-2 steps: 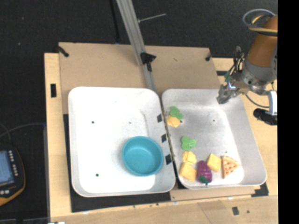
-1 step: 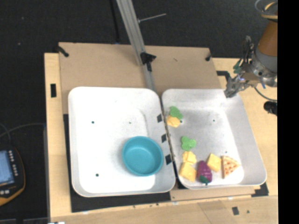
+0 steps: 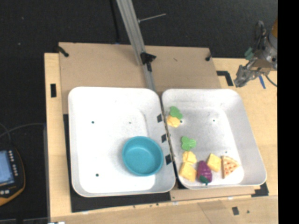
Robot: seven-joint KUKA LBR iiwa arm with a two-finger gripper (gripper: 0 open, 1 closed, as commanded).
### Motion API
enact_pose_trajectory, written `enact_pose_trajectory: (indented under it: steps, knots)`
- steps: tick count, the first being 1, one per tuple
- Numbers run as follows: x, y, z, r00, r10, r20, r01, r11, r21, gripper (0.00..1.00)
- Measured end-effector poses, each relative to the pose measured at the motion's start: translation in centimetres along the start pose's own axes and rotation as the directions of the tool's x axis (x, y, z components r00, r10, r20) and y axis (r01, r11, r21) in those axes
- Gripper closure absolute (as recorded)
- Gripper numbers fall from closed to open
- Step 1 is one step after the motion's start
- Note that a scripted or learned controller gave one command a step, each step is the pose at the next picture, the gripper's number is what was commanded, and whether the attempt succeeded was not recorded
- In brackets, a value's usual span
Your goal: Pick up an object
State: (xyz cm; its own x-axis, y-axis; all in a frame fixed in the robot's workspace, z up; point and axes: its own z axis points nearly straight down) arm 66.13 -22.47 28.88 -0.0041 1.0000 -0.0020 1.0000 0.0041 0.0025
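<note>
The right bin (image 3: 233, 111) holds several small toy foods. A green and yellow piece (image 3: 174, 117) lies near its left wall. A green piece (image 3: 188, 143) sits below it. Yellow blocks (image 3: 188, 168), a purple grape bunch (image 3: 204, 171), a yellow cube (image 3: 214, 162) and a pizza slice (image 3: 229, 165) cluster along the front edge. A blue bowl (image 3: 141, 155) sits in the left bin (image 3: 93, 115). My gripper (image 3: 243, 77) hangs at the far right, above the bench beyond the right bin's back corner, apart from all objects.
A slanted metal pole (image 3: 135, 36) runs from the top down to the gap between the bins. A handheld controller (image 3: 9, 171) lies at the left edge. Brown board (image 3: 177, 64) lies behind the bins.
</note>
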Motion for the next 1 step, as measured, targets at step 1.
enact_pose_trajectory:
  steps: [1]
  knots:
    - [5.06,-1.2,1.35,1.0,-0.001,-0.001,0.001,1.0,0.003,1.0]
